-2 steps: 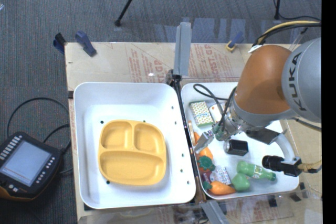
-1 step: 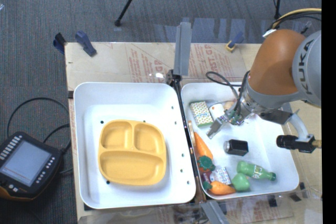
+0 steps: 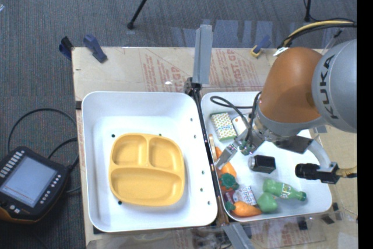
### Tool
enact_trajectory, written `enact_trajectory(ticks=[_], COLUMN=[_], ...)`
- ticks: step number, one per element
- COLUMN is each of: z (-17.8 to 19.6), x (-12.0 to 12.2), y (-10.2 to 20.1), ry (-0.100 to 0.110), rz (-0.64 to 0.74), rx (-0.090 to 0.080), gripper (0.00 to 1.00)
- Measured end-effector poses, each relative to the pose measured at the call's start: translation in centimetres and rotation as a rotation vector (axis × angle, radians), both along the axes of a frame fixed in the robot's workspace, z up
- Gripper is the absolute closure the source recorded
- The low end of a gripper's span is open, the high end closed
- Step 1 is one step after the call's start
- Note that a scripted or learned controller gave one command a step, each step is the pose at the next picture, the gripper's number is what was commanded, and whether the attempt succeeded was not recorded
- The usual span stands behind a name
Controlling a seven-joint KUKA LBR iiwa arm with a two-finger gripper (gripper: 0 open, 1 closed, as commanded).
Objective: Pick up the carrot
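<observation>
On the right side of the frame the arm (image 3: 303, 90) looms over the right bin (image 3: 320, 198). The gripper (image 3: 228, 154) sits low by that bin's left wall, but I can't tell its state. A carrot (image 3: 246, 210) lies at the bottom edge, so I'd shift down-frame and avoid the green bottle (image 3: 282, 189).

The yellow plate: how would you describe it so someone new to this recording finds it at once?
Look at the left bin of the two white bins on the bench. The yellow plate lies flat in its middle. It is divided into three compartments, and it is far larger than the small toys crowded in the right bin.
</observation>
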State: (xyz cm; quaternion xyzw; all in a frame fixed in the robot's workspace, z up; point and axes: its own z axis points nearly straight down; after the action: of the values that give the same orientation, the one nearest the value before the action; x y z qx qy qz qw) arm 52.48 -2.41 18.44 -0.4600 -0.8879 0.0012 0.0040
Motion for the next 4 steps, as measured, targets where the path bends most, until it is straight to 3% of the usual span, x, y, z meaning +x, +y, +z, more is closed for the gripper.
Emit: enact_trajectory(ticks=[1,2,3,4], z=[0.0,0.0,0.0,0.0], x=[3.8,1.2,5.0,0.3], y=[-4.7,0.0,-5.6,-1.2], ry=[-0.002,-0.001,-0.002,-0.001], rz=[-0.002,0.106,0.052,0.202], rx=[-0.002,0.001,-0.001,0.001], gripper=[0.00,0.00,0.00,0.00])
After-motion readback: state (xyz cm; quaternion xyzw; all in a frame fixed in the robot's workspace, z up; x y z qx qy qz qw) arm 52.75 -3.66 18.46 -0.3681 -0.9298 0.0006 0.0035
